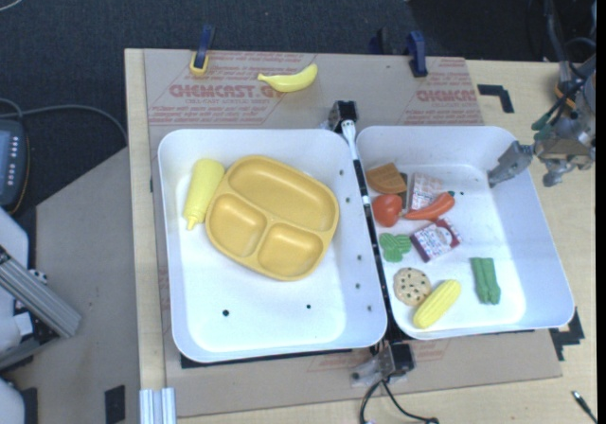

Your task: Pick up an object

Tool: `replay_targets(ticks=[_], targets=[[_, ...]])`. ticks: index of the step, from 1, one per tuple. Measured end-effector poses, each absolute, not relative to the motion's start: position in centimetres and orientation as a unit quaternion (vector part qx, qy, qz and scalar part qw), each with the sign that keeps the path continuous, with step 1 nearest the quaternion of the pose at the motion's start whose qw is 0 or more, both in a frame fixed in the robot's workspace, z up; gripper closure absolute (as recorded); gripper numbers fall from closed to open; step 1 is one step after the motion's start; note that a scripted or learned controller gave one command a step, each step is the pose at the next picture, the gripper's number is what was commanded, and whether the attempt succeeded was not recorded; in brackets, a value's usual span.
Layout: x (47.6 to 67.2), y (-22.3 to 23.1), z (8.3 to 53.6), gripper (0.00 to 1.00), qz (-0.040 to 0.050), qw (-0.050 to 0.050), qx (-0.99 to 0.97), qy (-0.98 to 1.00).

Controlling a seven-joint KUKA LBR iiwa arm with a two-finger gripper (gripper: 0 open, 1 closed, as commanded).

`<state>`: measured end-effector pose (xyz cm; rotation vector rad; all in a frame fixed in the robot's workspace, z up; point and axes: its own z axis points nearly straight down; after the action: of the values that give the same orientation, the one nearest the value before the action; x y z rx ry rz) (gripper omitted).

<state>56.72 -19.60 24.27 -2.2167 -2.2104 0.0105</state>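
Nearest, a corn cob [436,304] lies beside a cookie [411,286] at the right bin's [540,223] front; above that bin's far right edge the gripper [532,169] hangs spread wide, holding nothing

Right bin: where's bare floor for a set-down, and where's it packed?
Right bin: bare along its right side, from the gripper down past the green pepper. Packed on the left: tomato, carrot, cookie, corn. Left bin: bare strip in front of the yellow tray.
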Motion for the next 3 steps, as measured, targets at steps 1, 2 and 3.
replay_targets(ticks=[1, 2, 3], targets=[[57.0, -19.6, 25.0, 0.0, 0.0, 0.0, -0.707, -0.707], [57.8, -19.4, 20.2, 0.0, 0.0011, 0.002, -0.707, -0.708], [58.6, -19.2, 15.7, 0.0, 0.001, 0.002, -0.706, -0.708]])
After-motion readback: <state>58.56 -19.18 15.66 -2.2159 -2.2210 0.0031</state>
